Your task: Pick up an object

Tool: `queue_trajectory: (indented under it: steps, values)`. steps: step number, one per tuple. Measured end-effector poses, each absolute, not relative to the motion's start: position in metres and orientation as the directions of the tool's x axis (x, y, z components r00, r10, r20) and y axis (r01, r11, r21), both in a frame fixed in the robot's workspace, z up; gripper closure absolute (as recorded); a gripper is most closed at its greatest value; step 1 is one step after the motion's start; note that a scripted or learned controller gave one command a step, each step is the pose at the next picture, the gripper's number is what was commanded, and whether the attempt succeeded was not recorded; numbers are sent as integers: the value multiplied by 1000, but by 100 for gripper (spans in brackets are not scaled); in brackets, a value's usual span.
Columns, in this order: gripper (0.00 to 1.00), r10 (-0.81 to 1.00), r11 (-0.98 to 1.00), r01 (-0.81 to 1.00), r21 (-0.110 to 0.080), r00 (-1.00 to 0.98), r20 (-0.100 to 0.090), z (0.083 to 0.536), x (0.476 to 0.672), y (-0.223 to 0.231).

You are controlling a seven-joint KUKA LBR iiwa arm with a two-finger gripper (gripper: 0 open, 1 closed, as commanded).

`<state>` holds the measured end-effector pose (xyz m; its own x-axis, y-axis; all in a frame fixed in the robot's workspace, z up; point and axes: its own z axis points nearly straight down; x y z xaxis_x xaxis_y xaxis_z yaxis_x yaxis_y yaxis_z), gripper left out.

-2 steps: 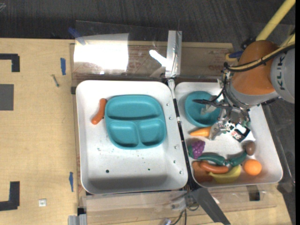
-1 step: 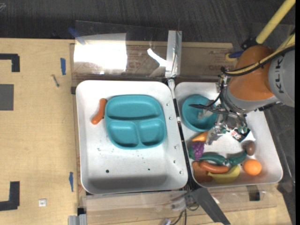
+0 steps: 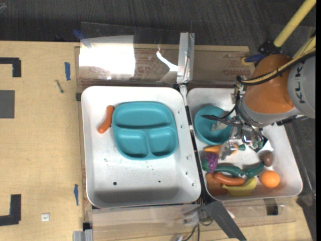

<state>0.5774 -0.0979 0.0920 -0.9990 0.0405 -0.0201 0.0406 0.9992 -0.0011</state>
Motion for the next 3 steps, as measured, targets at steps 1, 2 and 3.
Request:
queue_trajectory:
  steps: [1,2,3]
  values:
    - [0,63,998,63,-1,-998,-21,92,530,-92]
    - [0,177,984,177,4,-984,-18,193,659,-59]
    - [0,117,993,117,0,-993,-2,119,613,-96]
